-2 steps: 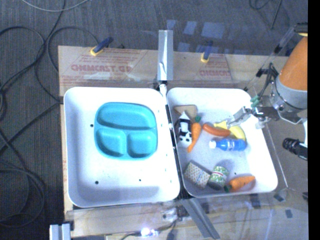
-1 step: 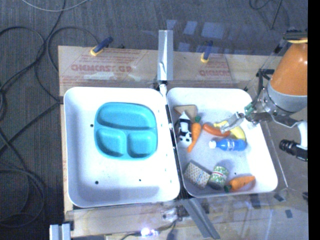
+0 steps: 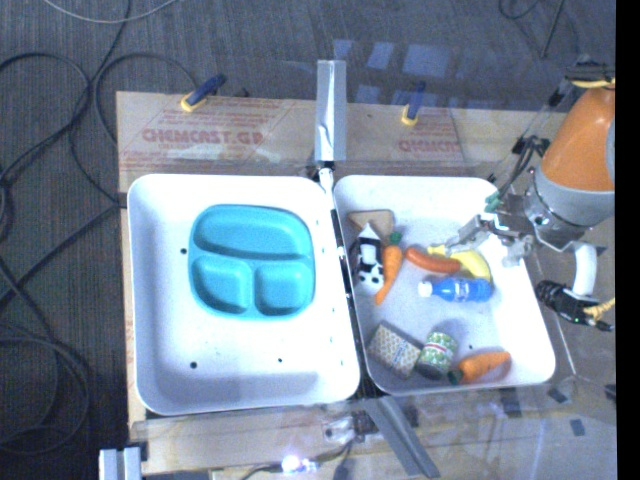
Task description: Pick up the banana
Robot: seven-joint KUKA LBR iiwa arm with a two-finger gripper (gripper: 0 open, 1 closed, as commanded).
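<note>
Nearest the camera, at the front edge of the right shallow white bin (image 3: 540,368), an orange carrot-shaped toy (image 3: 484,365) is seen, w/ a small green-patterned round cup (image 3: 436,351) and a grey-brown patterned block (image 3: 393,348) just beside it.

Taken from the blue-and-white plastic bottle (image 3: 458,289) as landmark: the yellow banana (image 3: 472,264) is found just behind it, touching or nearly touching. A red-orange elongated chilli-like toy (image 3: 433,262) is pressed against the banana on the side away from the arm. Further that way, a second orange carrot w/ green top (image 3: 389,268) and a black-and-white cow figure (image 3: 368,261) are placed, w/ a tan wedge (image 3: 375,222) behind them.

The two-finger gripper (image 3: 492,232) is seen behind and slightly arm-side of the bottle, just over the banana's far end. Finger state can't be told; detail is too blurred. Nothing is seen held.

Risks, as judged: the banana is hemmed by bottle and chilli toy, so a neighbour may be caught instead of, or along w/, the banana. An end-on grip may slip off the curved skin. The bottle may be knocked rolling.

The teal three-compartment plastic tray (image 3: 252,259), well to the far side in the left white bin (image 3: 150,358), isn't involved.
</note>
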